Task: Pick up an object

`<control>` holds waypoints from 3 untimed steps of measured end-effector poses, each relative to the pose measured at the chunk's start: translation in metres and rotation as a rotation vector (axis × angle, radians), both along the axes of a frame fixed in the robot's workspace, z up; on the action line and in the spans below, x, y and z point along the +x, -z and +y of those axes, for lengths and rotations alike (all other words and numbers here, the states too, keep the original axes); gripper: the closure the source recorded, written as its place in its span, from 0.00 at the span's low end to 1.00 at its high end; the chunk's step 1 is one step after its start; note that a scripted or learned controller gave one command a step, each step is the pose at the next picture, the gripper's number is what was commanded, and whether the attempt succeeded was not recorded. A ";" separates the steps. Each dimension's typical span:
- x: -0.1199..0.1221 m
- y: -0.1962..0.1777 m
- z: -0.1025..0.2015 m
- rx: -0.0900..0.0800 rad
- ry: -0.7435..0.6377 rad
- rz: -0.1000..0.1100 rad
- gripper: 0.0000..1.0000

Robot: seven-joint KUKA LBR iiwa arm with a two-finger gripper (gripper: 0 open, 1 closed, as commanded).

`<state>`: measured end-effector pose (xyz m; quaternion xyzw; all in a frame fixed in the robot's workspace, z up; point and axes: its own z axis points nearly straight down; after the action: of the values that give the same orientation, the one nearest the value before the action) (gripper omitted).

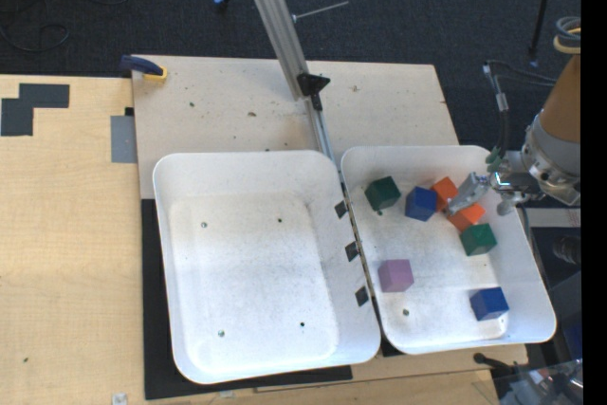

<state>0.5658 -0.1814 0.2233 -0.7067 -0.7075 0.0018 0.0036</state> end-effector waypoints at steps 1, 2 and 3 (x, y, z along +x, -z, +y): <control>0.001 -0.002 0.000 -0.001 0.000 -0.004 0.00; -0.003 0.061 -0.003 0.000 0.002 0.002 0.00; 0.000 0.101 -0.001 0.004 0.000 -0.006 0.00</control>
<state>0.5662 -0.1823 0.1221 -0.7066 -0.7076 -0.0016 0.0026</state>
